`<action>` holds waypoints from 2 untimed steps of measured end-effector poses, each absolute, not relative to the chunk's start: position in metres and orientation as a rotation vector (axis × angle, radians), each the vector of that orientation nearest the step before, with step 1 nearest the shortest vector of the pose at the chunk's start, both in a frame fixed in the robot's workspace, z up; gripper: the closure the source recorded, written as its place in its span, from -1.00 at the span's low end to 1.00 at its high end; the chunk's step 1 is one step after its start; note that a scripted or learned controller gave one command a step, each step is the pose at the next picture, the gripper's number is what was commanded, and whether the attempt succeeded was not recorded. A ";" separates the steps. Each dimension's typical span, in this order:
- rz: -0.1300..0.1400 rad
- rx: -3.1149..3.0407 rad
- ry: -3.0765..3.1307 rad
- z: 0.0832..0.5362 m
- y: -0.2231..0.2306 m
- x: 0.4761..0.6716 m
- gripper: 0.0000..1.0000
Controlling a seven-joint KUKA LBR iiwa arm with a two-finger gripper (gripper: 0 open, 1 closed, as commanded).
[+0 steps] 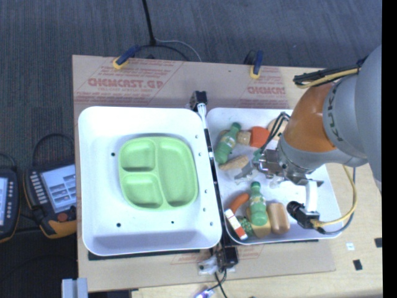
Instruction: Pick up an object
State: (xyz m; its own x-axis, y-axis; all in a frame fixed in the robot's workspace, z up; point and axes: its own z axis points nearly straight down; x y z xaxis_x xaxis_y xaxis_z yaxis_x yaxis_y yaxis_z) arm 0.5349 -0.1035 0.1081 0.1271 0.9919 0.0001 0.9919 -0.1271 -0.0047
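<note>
Left bin (93, 228) carries one green divided tray (158, 171), with bare white floor all round it. Right bin (217, 120) is crowded: two green bottles (226, 138), one carrot (237, 202), a bread roll (234, 162). Gripper (263, 165) sits mid-bin among them; finger state, cannot tell.

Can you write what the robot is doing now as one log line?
claw: over right bin | green bottle: lying below it | green tray: left bin
</note>
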 end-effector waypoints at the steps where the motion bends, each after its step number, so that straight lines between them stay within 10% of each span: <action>1: -0.013 -2.374 -2.078 0.089 -0.098 0.488 -1.00; 2: -0.012 -2.378 -2.078 0.099 -0.099 0.489 1.00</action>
State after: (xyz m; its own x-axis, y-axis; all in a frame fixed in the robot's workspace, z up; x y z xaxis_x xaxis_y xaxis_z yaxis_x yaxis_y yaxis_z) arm 0.4886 -0.0992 0.0994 0.1344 0.9909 -0.0050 0.9908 -0.1343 0.0175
